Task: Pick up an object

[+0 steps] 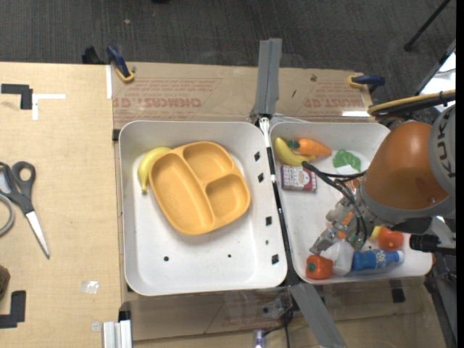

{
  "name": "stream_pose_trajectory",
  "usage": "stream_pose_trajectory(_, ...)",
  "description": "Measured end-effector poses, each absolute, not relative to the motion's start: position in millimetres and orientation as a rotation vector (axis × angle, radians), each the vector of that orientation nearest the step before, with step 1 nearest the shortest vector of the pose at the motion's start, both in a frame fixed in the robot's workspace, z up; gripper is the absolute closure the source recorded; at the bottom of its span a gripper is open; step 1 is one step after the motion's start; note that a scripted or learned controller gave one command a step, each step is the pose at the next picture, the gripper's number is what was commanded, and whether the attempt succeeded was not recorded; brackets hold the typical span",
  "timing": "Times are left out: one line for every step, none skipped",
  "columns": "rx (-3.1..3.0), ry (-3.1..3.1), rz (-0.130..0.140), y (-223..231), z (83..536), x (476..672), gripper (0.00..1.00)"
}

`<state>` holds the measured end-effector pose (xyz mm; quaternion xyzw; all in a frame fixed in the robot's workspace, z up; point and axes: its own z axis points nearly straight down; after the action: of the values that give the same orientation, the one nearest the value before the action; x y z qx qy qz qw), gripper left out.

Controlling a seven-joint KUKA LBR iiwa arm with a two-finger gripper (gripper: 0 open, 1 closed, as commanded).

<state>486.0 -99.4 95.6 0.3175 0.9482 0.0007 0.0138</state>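
The arm, its orange band (404,174) showing, reaches down into the right bin (330,127). My gripper (332,235) hangs low over the bin's front half, just above a red toy fruit (318,267), a white piece (341,253) and a blue bottle (377,259). An orange ball (390,238) lies beside the wrist. Further back lie a small yellow banana (284,153), an orange carrot (313,148), a green piece (347,159) and a small printed packet (297,177). Nothing is visibly between the fingers.
The left bin (145,267) holds a yellow divided plate (199,187) with a banana (148,167) against its left side. Scissors (26,203) lie on the wooden bench at far left. Cardboard with blue clamps (119,62) sits behind the bins.
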Motion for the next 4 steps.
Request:
stream_pose_trajectory(1.226, 2.893, -0.003, -92, 89, 553.1, 0.00)
stream_pose_trajectory(1.275, 2.873, -0.004, -124, 90, 643.4, 0.00)
stream_pose_trajectory(1.295, 2.864, -0.003, -151, 89, 579.7, 0.00)
stream_pose_trajectory(1.492, 2.748, 0.007, -127, 93, 500.1, 0.00)
